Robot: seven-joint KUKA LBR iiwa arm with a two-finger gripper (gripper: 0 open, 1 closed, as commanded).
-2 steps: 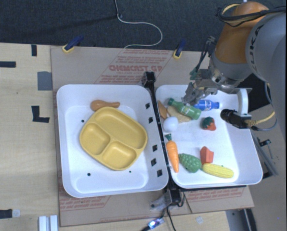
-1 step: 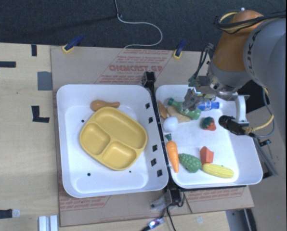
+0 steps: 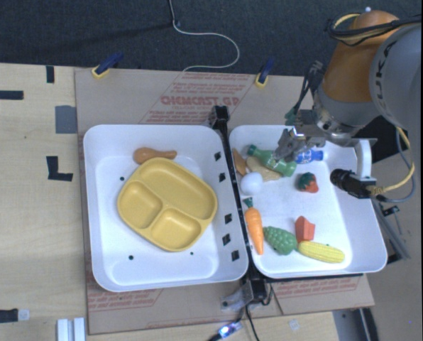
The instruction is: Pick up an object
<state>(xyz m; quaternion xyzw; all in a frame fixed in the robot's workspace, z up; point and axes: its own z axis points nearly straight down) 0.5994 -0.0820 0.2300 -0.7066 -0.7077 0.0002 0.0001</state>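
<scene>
so the arm [image 3: 371,55] comes in from the right and the claw [image 3: 289,146] is down in the right bin [image 3: 353,226], at its upper left part. it sits right over a green toy [image 3: 274,162] that lies tilted there, and looks to be touching it, but honestly i cannot tell from this angle if the claw is wide, narrow, or actually holding the thing. a small blue piece [image 3: 309,156] sits just beside the claw on its right.

rest of the right bin: a red and green berry thing [image 3: 309,183] near the middle, a white ball [image 3: 252,183] against the left wall, some tan stuff [image 3: 241,163] just above the ball next to the green toy. lower down there's a carrot [image 3: 254,229] lying along the left wall, a bumpy green veg [image 3: 279,239] just beside it, a red block [image 3: 304,229] near that, and a corn cob [image 3: 321,251] by the bottom edge.

left bin [image 3: 105,261] has a yellow tray [image 3: 167,203] with three compartments, turned at an angle, and an orange drumstick [image 3: 154,154] just above it, touching or nearly touching its rim.

both bins sit on cardboard [image 3: 190,98] on the worktop [image 3: 27,212], and a white cable [image 3: 204,38] loops across the dark area at the top.
</scene>
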